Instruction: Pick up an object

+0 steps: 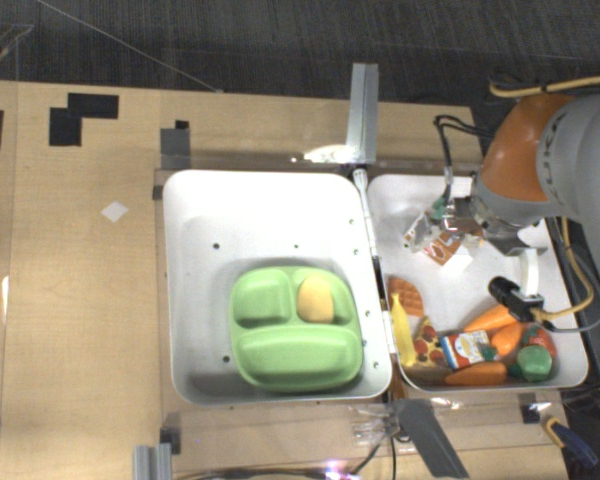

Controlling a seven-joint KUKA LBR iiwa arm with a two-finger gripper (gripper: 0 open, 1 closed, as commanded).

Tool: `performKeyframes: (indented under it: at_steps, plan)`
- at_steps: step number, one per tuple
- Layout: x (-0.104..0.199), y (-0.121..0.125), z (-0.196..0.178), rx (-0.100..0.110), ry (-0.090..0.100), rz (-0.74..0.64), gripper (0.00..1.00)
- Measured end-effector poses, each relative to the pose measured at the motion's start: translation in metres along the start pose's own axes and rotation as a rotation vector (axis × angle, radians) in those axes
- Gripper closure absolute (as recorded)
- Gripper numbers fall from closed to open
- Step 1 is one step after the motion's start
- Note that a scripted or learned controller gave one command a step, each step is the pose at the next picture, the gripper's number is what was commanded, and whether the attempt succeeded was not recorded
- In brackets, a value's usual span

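the grey arm with its orange band point(515, 163) reaches in from the right of the frame over the right white bin point(400, 203). its gripper point(450, 226) sits low in the bin's upper part, at a small crinkled packet point(432, 240); whether it grips it i cannot tell. toy food point(480, 346) is piled along the bin's lower edge. in the left bin point(195, 268), a green divided plate point(295, 328) holds a yellow fruit point(317, 298).

A bulky grey arm point(585, 158) with a rounded orange band point(515, 158) and black cables point(450, 143) at the wrist.
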State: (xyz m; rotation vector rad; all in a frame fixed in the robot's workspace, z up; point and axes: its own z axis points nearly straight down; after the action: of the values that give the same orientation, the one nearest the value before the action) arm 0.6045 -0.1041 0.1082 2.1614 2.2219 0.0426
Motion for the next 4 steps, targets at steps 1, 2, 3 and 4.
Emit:
performKeyframes:
  at_steps: [1,2,3,4]
  plan:
    - [0.002,0.005,0.0,0.001,-0.003,-0.003,0.0]
    - [0.014,-0.021,-0.002,-0.013,-0.006,-0.022,0.0]
    - [-0.004,0.041,0.002,0.032,0.006,0.199,0.0]
    - [0.013,0.044,0.021,0.039,0.006,0.182,0.0]
